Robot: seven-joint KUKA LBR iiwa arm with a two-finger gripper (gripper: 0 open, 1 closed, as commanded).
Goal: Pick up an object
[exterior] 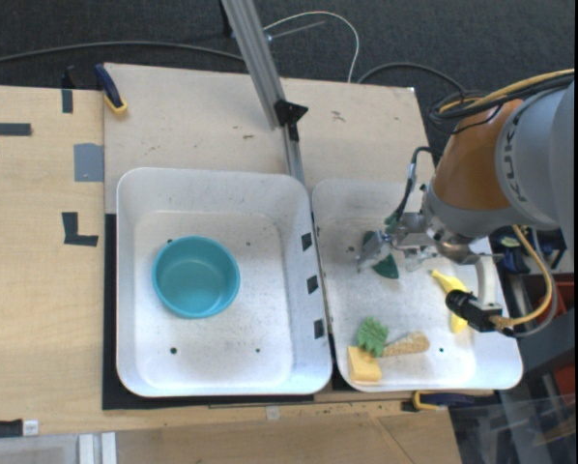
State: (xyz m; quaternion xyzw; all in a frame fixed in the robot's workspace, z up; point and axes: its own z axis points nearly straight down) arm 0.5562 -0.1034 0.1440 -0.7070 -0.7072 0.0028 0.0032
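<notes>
My gripper (378,246) is low over the far half of the right bin (417,379), at the end of the grey and orange arm reaching in from the right. A small dark green object (388,268) lies right at the gripper's near side, touching or almost touching it; the view does not tell whether it is held. Nearer the front lie a light green leafy piece (371,334), a yellow block (363,365) and a tan stick-shaped piece (407,344). A yellow banana-like object (447,282) rests at the right, partly behind the arm's cable.
The left bin (134,259) holds a teal bowl (196,276). A grey metal pole (260,51) slants from the top down to the rim between the bins. Black and yellow cables (482,312) hang from the arm over the right bin's right side.
</notes>
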